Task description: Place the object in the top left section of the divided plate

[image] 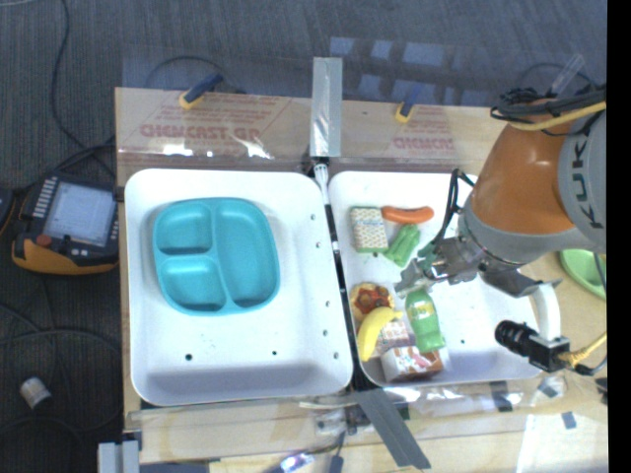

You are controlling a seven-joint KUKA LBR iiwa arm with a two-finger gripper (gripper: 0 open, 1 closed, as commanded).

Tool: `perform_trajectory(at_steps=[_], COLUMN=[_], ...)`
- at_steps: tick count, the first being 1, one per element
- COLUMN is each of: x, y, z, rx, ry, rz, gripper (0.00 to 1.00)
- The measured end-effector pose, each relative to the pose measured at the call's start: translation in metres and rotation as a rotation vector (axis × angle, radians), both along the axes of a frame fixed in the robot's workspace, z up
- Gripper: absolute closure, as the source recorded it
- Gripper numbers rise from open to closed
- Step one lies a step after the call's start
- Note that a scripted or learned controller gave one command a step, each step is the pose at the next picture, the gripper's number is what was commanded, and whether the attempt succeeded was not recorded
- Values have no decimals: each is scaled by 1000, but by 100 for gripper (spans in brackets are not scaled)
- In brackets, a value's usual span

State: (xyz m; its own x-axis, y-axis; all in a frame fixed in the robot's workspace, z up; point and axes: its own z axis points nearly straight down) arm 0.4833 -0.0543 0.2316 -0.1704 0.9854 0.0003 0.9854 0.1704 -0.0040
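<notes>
The bench point(138, 131) carries two shallow white bins side by side. The left bin point(237, 363) contains a turquoise divided plate point(215, 254) with three sections, lying flat toward the bin's upper left. No item rests on the plate.

The right bin point(473, 348) contains a cluster of toy food items along its left half: a checkered cracker packet point(368, 230), an orange carrot point(407, 214), a green pepper piece point(402, 247), a banana point(371, 331), a green bottle point(425, 325) and a red-and-white carton point(406, 358).

The arm point(527, 190) reaches in from the right over the right bin. Its hand point(422, 267) hangs low above the cluster, just above the green bottle and beside the green pepper piece. Finger spacing cannot be determined, and no item is visibly held between the fingers.
</notes>
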Motion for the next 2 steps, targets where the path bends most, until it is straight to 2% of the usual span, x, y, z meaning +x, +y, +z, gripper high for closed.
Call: perform_trajectory(at_steps=[1, 2], x=[-1, 58], y=[81, 149], z=[-17, -32], rx=[1, 1], ry=[2, -1], rz=[240, 481], gripper=[100, 100])
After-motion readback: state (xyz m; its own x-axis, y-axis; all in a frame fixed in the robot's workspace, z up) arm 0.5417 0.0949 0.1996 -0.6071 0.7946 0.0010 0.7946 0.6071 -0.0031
